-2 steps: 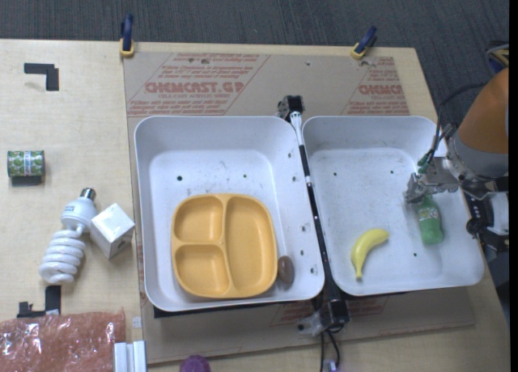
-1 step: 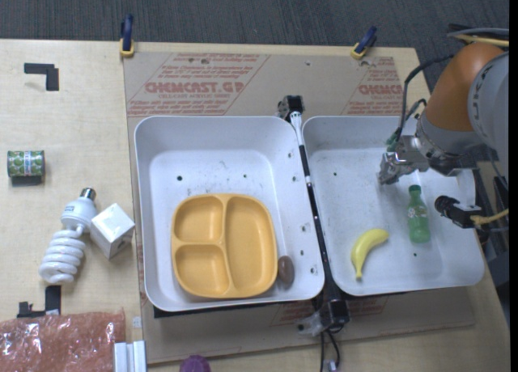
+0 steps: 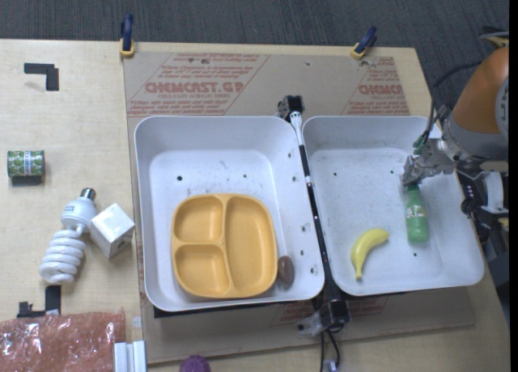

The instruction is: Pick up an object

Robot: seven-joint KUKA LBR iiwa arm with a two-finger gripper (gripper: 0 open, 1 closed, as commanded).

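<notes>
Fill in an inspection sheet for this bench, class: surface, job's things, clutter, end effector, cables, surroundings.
Surface: two white bins; left bin, right bin.
Job's things: banana and green bottle in right bin; yellow divided plate and small brown object in left bin.
Clutter: light bulb, white cube, green can left of the bins.
End effector: at the bottle's top.
Cables: dark cables beside the arm.
Surroundings: blue clamps.
</notes>
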